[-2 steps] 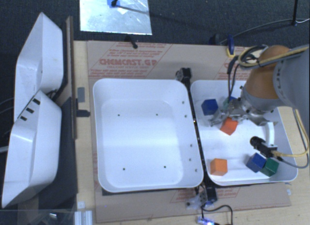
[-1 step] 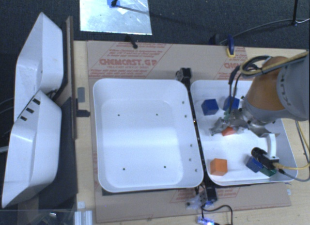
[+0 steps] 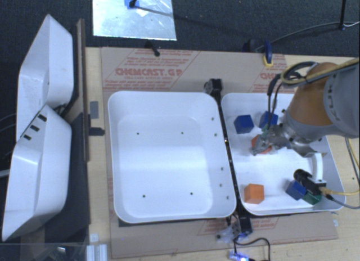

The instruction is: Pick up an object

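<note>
Below, tan bench [image 3: 169, 63], dark floor [image 3: 236, 7].

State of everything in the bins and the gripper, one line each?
left bin: flat on the bench.
right bin: holds the blocks.
blue block: loose on the right bin's floor, far side.
orange block: loose on the right bin's floor, near side.
gripper: low inside the right bin, past the blue block.
</note>
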